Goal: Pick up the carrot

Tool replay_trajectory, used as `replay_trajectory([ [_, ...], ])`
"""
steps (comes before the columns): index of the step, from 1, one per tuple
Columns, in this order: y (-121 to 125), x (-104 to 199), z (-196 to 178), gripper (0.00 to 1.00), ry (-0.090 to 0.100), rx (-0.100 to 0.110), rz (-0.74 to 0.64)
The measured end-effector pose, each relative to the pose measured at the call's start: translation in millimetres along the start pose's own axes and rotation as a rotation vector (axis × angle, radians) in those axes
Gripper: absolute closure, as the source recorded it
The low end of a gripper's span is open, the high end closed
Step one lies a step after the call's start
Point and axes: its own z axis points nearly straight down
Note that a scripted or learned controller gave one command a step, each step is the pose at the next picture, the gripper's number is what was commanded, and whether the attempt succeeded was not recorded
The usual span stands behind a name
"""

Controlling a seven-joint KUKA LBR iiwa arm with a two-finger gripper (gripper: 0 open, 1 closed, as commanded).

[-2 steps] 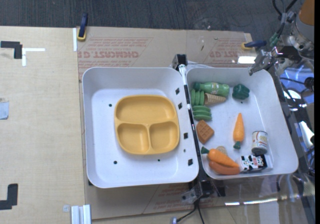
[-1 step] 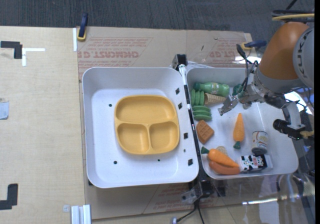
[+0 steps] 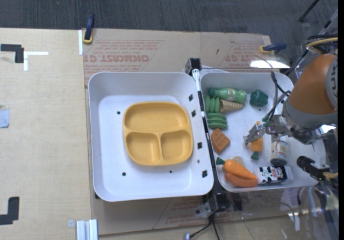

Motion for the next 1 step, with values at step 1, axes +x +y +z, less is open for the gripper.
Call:
replay_trajectory([
  [1, 1.4, -0.6, -5.5, 1.0, 0.001, 0.003, 0.002],
])
